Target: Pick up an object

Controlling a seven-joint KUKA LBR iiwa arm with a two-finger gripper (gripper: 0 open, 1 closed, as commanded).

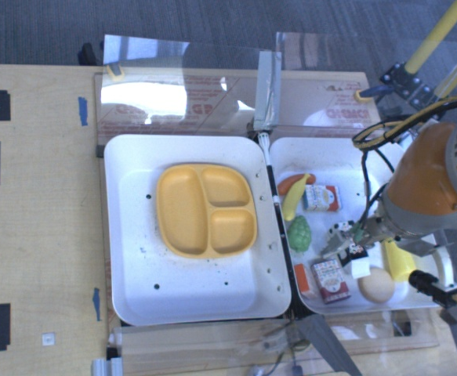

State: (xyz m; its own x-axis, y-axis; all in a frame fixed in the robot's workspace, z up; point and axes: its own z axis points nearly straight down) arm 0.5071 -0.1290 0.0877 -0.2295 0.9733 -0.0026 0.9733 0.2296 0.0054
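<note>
The right bin (pixel 326 149) holds several small items. A yellow banana (pixel 292 200) lies beside a red piece (pixel 292 182) and a small white carton (pixel 321 198) at its back left. A green fruit (pixel 299 233) sits below them. Near the front lie a red-and-white packet (pixel 331 280), an orange stick (pixel 300 280), a pale egg (pixel 377 287) and a yellow object (pixel 400 262). My gripper (pixel 344 240) hangs low over the bin's middle, just above the packet and right of the green fruit. Its tips are too small and cluttered to read.
The left bin (pixel 134 210) carries a yellow divided plate (pixel 206 208). A clear plastic wall (pixel 267 92) stands behind both bins. The arm's orange band (pixel 424 182) and cables cover the right bin's right side.
</note>
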